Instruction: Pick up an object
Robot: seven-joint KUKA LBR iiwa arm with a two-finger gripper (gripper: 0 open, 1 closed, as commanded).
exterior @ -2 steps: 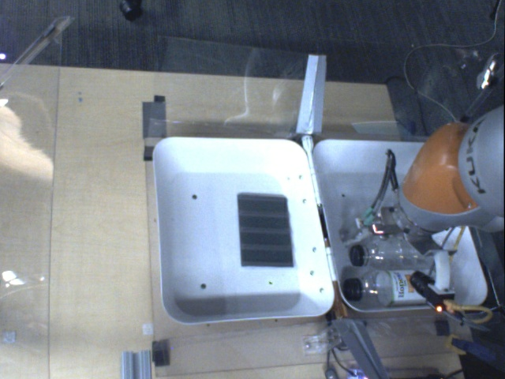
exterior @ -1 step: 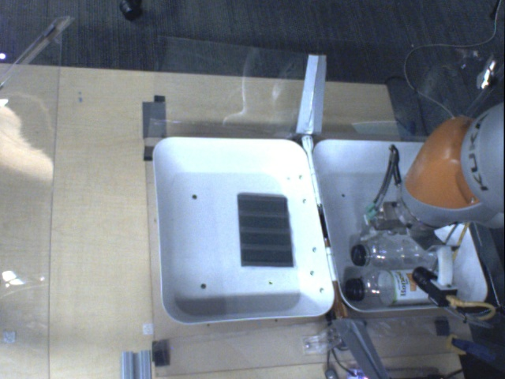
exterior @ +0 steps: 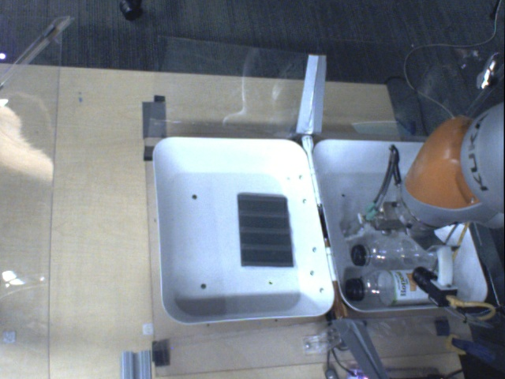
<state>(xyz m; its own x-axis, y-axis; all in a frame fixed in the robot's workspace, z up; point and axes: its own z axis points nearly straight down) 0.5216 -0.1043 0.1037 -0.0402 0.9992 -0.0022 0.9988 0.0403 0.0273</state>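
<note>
Bottles: two clear ones with black caps, one (exterior: pixel 388 253) above the other (exterior: pixel 387 287), lying along the right bin's (exterior: pixel 339 172) near edge.
Gripper (exterior: pixel 384 219): low in the right bin, just above the upper bottle.
Left bin (exterior: pixel 181 212): dark ribbed pad (exterior: pixel 265 230) at its centre.

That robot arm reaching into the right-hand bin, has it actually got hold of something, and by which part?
It cannot be told. The gripper is low in the right bin, just above two clear bottles, but nothing shows plainly between its fingers.
</note>
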